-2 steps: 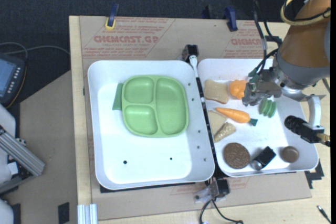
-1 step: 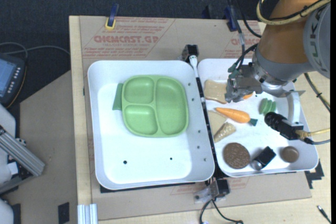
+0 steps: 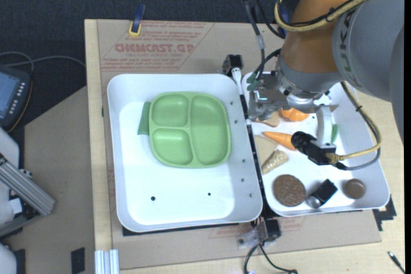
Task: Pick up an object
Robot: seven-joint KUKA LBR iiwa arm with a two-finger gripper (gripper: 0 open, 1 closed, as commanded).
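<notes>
Gripper (image 3: pixel 277 106) hung low over the upper left part of the right bin (image 3: pixel 376 167), its finger state impossible to tell beneath the grey and orange wrist. Just beside it lay an orange carrot (image 3: pixel 280 137) and an orange piece (image 3: pixel 294 114), with a cone (image 3: pixel 273 160), a brown disc (image 3: pixel 289 190) and a small brown ball (image 3: pixel 354 188) nearer the front. The left bin (image 3: pixel 128 189) held a green divided plate (image 3: pixel 190 128).
</notes>
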